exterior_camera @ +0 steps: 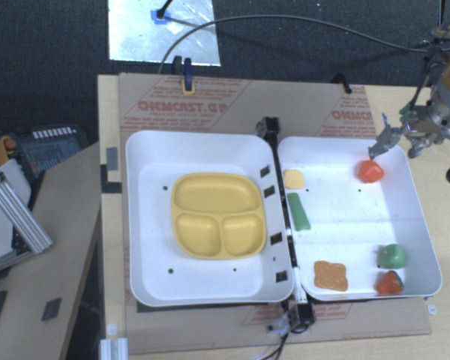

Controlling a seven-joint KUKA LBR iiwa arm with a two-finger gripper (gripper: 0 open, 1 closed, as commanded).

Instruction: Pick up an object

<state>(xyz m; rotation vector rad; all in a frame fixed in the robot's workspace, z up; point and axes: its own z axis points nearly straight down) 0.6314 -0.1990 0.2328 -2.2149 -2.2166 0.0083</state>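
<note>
My gripper (396, 148) hangs over the far right corner of the right bin (424, 231), its fingers spread open with nothing between them. Its left fingertip (375, 151) is just above a red-orange round object (370, 172) lying in that corner. Elsewhere in this bin lie a pale yellow piece (293, 178), a green stick (298, 211), an orange-brown flat piece (331, 275), a green round object (392, 256) and a small red object (389, 282).
The left bin (146, 201) holds a yellow divided plate (215, 214). A black hinge strip (279, 201) runs between the two bins. Cardboard lies under both bins, and a cable arcs across the back of the bench.
</note>
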